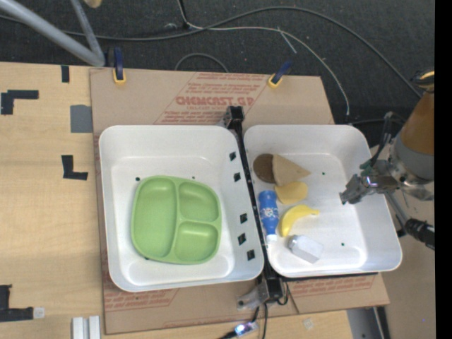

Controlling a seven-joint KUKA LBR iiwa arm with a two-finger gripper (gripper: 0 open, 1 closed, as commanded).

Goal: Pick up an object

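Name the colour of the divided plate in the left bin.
Light green, seen clearly in the camera view: the plate.

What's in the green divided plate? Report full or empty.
Empty: the green plate in the left bin shows three bare compartments.

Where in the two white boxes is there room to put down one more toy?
The right bin has bare floor between the banana and the gripper. It is crowded along its left wall, by the blue tube. In the left bin, the green tray leaves just a strip above it.
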